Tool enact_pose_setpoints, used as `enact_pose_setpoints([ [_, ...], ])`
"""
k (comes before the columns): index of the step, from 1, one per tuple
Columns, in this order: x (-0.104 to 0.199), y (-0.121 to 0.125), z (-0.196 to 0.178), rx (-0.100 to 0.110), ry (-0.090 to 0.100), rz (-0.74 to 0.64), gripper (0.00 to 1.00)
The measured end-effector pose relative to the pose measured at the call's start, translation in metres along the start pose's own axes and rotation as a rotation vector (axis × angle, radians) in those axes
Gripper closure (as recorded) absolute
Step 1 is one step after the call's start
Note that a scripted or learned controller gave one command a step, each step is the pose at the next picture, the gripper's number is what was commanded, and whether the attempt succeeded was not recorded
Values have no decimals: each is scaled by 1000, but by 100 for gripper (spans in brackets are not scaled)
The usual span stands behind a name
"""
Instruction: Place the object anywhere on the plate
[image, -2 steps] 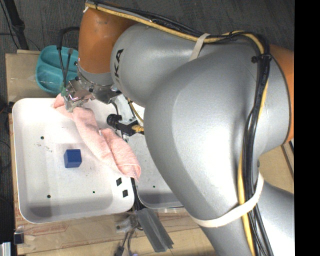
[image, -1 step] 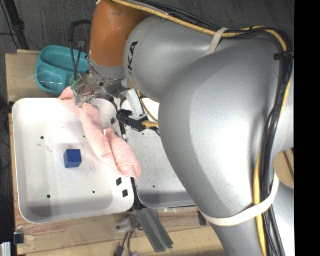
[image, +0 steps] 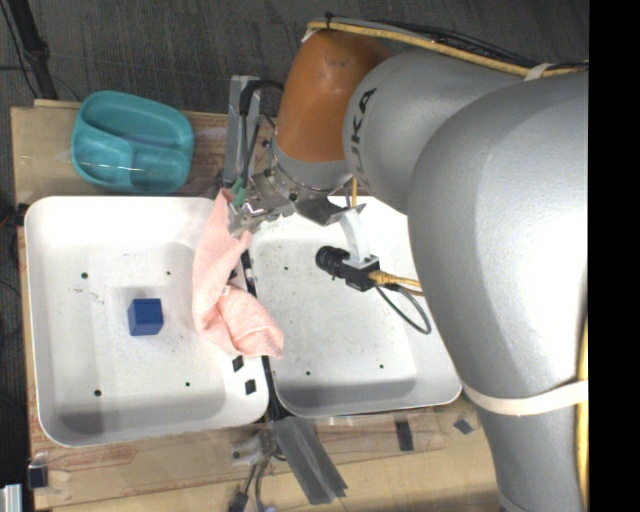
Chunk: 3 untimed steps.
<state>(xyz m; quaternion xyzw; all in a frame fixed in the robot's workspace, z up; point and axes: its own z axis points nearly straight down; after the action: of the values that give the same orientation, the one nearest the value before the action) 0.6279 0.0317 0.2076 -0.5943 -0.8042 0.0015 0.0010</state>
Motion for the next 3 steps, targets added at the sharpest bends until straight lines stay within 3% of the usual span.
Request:
enact_pose_setpoints([
  [1, -67, 4, -10, -3, 0, 39, 100],
  [2, -91, -44, -29, 0, 2, 135, 100],
  [3, -12, 13, 17, 0, 1, 229, 100],
])
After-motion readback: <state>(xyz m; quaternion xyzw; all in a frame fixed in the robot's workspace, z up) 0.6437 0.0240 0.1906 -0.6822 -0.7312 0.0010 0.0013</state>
